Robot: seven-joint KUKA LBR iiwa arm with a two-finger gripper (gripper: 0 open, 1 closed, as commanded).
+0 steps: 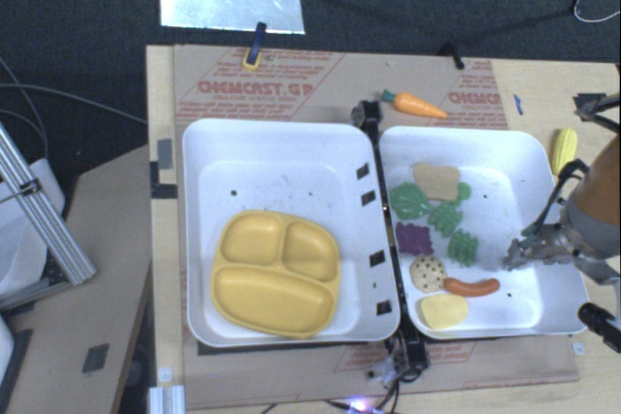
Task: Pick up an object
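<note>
Hovering low in the right bin (pixel 524 150), near its right wall, with the hand (pixel 529 252) open and gripping nothing. Best to slide left and settle over the red sausage (pixel 472 286), lying flat just beside the hand with bare floor around it; straddle its narrow width, drop, then close. Green pieces (pixel 448 220) and cookie (pixel 427 271) crowd further left, so harder picks. Fingertips dark and blurred, possibly touching the floor. Arm cut off by the frame's right edge.
</note>
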